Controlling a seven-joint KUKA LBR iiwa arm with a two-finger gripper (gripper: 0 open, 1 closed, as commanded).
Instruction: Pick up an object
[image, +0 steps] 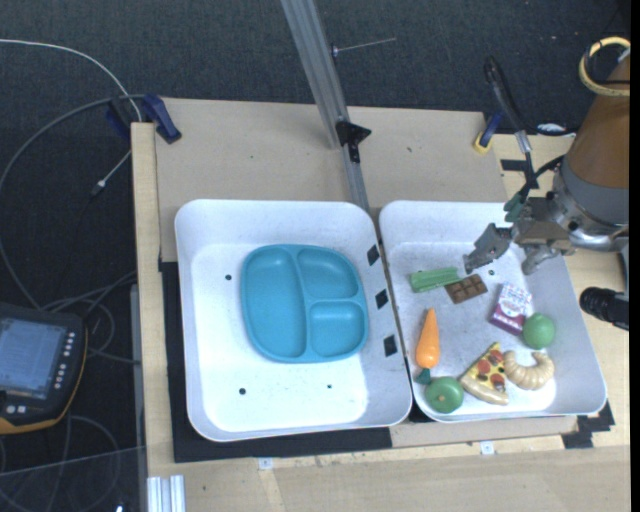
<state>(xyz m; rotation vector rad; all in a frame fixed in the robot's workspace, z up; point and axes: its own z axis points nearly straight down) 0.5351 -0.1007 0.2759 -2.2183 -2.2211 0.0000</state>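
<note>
- Several small toys crowd the right bin (592, 345), and that crowding is the main risk: the green block (433, 280) touches the brown chocolate piece (466, 290), so a descent between them could, I judge, catch both or push one aside rather than grip either
- The pink packet (510, 307) and the green ball (539, 331) lie just beside each other nearer the bin's right side; the ball looks round and smooth, so a pinch off its middle would likely squirt it away
- The carrot (428, 338), pizza slice (485, 373), croissant (530, 370) and green apple (445, 396) sit packed along the near edge, close to the rim; a grasp there risks a finger landing on the wall
- The flat pieces, such as the chocolate, sit low on the bin floor, so fingers stopping too high would close on nothing
- The hand (511, 252) hovers over the upper part of the right bin, above and between the chocolate piece and the pink packet
- Its two fingers stand spread wide, one toward the green block and one toward the packet, with nothing between them and no toy touched
- The blue divided plate (303, 302) lies alone in the left bin (200, 300), well apart from the hand
</note>
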